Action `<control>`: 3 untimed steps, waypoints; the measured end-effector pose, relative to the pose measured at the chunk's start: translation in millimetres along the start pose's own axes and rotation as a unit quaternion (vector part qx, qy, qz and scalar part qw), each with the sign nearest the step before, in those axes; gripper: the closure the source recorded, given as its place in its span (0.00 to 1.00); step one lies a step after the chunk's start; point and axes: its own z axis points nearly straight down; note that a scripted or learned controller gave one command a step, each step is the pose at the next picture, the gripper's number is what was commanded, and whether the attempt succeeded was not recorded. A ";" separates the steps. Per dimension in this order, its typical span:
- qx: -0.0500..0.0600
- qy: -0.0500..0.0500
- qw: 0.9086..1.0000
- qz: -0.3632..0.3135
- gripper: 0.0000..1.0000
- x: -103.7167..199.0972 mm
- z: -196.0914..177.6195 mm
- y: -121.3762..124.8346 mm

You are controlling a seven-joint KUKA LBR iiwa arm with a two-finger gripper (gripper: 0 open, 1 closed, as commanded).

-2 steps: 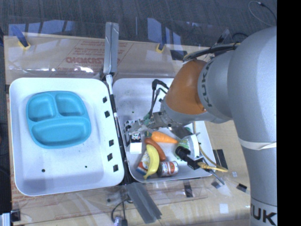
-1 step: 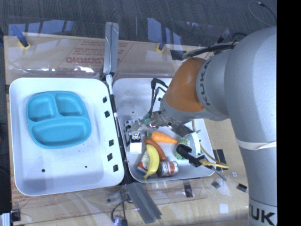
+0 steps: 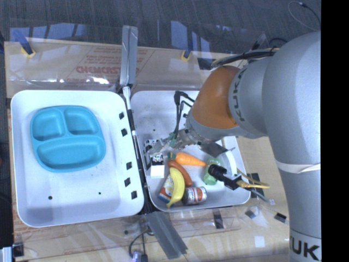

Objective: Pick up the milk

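Observation:
What looks like the milk (image 3: 166, 190), a small white carton with red print, lies at the front of the right bin (image 3: 143, 119), partly under a yellow banana (image 3: 176, 183). My gripper (image 3: 157, 150) reaches down into the left-middle of that bin, a short way behind the carton and close to the bin's left wall. A small white block (image 3: 157, 171) lies just in front of it. The arm's wrist covers the bin's back right part.
An orange carrot (image 3: 188, 159), a green item (image 3: 212, 173) and a can (image 3: 195, 195) lie around the banana. The left bin (image 3: 71, 201) holds a blue divided plate (image 3: 66, 136). A ridge separates the two bins.

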 end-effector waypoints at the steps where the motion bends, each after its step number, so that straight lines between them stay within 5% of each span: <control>1: -0.003 -0.002 1.000 0.005 0.00 8.5 -1.2 -22.7; 3: -0.003 -0.002 0.984 -0.178 0.00 10.1 -2.0 -35.9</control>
